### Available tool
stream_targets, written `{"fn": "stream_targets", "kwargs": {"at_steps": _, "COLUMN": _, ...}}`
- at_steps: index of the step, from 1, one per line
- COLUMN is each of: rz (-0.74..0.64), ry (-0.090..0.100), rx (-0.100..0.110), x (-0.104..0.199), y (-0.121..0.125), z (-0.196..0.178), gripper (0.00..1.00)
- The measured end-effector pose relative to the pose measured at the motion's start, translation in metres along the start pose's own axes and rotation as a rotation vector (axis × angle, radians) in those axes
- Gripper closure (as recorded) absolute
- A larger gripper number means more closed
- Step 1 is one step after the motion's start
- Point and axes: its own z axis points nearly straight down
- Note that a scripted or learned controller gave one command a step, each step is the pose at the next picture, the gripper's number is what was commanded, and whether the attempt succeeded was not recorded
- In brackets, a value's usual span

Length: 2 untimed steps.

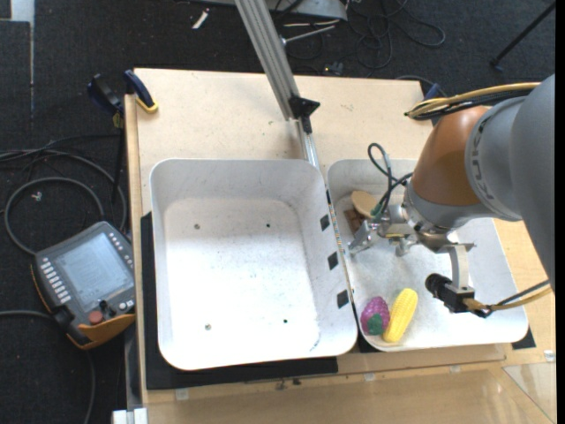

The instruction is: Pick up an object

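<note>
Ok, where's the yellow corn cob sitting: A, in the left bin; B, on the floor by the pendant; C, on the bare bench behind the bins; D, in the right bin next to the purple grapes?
D: the corn cob lies in the right bin, beside the purple grapes.

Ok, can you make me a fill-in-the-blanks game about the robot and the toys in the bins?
1. The yellow corn lies in the ____ bin as the camera sees it.
2. Right beside the corn sits a purple toy, on its ____ side in the picture.
3. The robot arm has a band coloured ____ above its wrist.
4. The pincer is above the bin that has the ____ in it.

Missing words: right; left; orange; toys
</note>
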Motion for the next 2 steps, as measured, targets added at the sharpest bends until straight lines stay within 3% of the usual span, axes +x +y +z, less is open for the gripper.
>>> {"fn": "stream_targets", "kwargs": {"at_steps": 1, "rz": 0.001, "ry": 0.0, "rx": -0.002, "x": 0.0, "y": 0.001, "z": -0.012, "gripper": 1.0}}
{"fn": "stream_targets", "kwargs": {"at_steps": 2, "rz": -0.002, "ry": -0.001, "rx": -0.006, "x": -0.002, "y": -0.004, "z": -0.073, "gripper": 1.0}}
